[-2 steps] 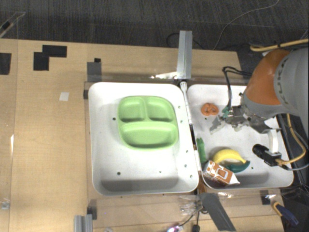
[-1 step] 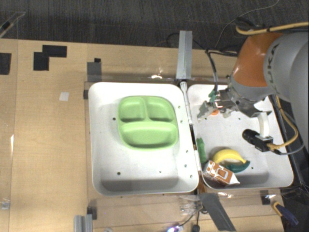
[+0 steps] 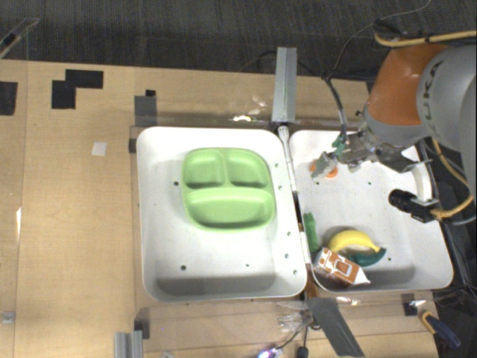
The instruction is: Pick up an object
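Banana (image 3: 352,240) lies at 6 o'clock from gripper (image 3: 326,166) | long axis 9-to-3 | well apart, same right bin (image 3: 417,233) | finger state: cannot tell (blurred).

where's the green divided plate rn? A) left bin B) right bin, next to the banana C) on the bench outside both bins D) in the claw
A: the green divided plate lies flat in the left bin, while the banana sits in the right bin, and the claw is over the right bin's far side.
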`<state>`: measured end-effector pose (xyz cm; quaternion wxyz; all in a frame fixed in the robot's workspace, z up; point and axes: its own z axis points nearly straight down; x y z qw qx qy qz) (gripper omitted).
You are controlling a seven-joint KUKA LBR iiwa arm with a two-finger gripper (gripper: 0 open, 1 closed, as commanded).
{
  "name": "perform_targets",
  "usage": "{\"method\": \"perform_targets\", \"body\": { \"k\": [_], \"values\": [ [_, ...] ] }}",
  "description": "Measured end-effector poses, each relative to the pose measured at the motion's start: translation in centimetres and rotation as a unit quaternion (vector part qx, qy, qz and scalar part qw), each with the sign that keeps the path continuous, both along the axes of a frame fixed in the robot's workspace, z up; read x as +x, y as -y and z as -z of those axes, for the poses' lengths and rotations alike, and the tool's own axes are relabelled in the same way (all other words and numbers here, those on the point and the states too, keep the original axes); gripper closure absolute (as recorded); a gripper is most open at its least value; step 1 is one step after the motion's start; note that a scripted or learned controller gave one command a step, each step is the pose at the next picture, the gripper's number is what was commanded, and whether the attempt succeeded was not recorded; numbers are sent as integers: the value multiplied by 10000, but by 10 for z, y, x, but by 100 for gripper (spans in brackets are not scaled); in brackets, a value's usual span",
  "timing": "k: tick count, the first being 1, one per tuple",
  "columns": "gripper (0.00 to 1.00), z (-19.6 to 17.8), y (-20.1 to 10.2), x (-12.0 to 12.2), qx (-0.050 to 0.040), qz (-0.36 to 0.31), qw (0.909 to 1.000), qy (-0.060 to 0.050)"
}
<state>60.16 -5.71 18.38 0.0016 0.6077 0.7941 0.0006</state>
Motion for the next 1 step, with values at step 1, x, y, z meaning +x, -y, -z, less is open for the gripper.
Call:
{"method": "perform_targets", "body": {
  "k": [1],
  "values": [
    [0,0,0,0,1,-2,10000,0]
  ]
}}
